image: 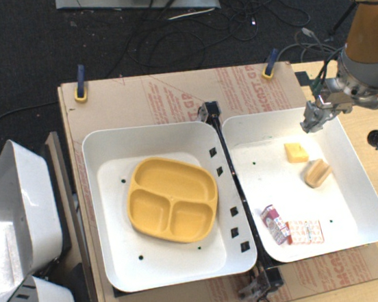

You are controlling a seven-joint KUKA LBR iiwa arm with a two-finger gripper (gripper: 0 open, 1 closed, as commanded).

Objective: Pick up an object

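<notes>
One gripper [313, 120] hangs over the right bin's [365, 227] far right corner, touching nothing; whether it is open or closed I cannot tell.

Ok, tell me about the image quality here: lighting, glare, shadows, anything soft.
Camera view: even overhead light, and both white bins are bright without blown-out glare; the yellow tray casts only a faint shadow; the gripper is slightly soft, and the small packet has print too small to read; the floor beyond the bench is dark.
</notes>
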